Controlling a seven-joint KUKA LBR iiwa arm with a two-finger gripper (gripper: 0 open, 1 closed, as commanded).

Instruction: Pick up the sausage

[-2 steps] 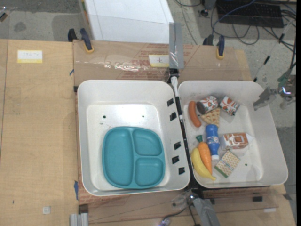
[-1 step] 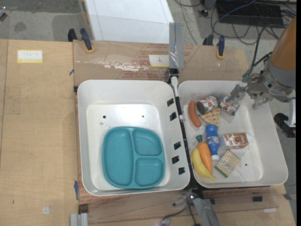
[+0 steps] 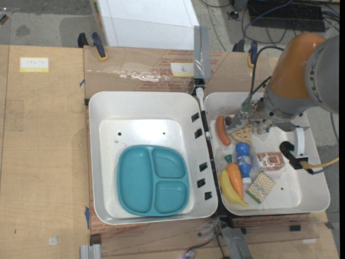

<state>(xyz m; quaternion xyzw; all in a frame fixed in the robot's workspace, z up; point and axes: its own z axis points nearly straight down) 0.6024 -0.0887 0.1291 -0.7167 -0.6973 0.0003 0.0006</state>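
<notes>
Camera view, bench first: tan wooden bench top (image 3: 43, 144) with a cardboard sheet (image 3: 140, 72) under the two white bins, some clear tape and a small paper label on it. Behind the bench, a white box (image 3: 143, 7) and a grey floor with black cables (image 3: 291, 9) at upper right. Blue clamps on the cardboard's back edge.

Left bin (image 3: 102, 117): holds a teal three-compartment plate (image 3: 153, 179), lying flat toward the front.

Right bin (image 3: 318, 198): cluttered. Sausage (image 3: 222, 130) lies at the bin's left side, near the divider, long axis running roughly front to back. In front of it: a blue-and-white bottle (image 3: 243, 158), a carrot (image 3: 234, 176), a banana (image 3: 229, 189) along the front left, a patterned packet (image 3: 261, 186) and a small red-and-white carton (image 3: 270, 161). A cracker-like piece (image 3: 242, 132) sits just right of the sausage.

Arm comes in from the right, orange band over the bin's back right. Gripper (image 3: 249, 118) is low over the back of the right bin, just right of the sausage and slightly behind its middle, about over the cracker piece. Nothing visibly between the fingers; sausage is apart from them, on the bin floor. Cannot tell if the claw is open or closed: the wrist body hides it.
</notes>
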